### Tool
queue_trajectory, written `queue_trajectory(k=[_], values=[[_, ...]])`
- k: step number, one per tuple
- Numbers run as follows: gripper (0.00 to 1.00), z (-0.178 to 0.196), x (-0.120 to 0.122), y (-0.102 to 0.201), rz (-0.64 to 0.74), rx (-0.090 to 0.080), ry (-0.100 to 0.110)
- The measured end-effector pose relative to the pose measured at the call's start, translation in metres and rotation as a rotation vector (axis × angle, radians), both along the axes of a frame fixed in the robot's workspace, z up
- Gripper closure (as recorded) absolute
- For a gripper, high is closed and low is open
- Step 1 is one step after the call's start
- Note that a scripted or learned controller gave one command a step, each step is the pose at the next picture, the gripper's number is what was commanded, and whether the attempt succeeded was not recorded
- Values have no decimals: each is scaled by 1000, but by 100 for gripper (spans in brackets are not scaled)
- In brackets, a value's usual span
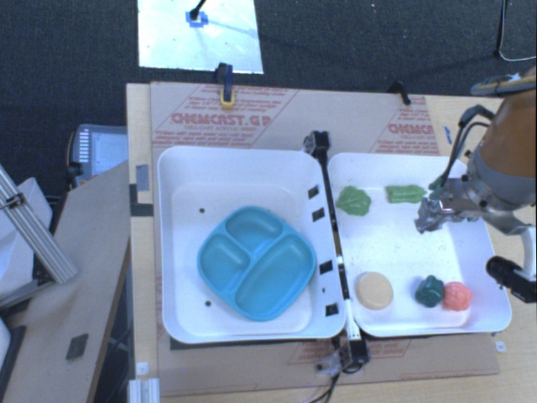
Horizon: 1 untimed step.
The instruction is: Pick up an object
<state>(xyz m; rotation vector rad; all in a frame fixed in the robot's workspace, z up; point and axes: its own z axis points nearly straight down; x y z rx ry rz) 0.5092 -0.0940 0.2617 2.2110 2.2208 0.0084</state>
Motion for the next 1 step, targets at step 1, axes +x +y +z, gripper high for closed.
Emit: queue_trajectory(k=[1], values=[[100,7,1,0,0,1,6]])
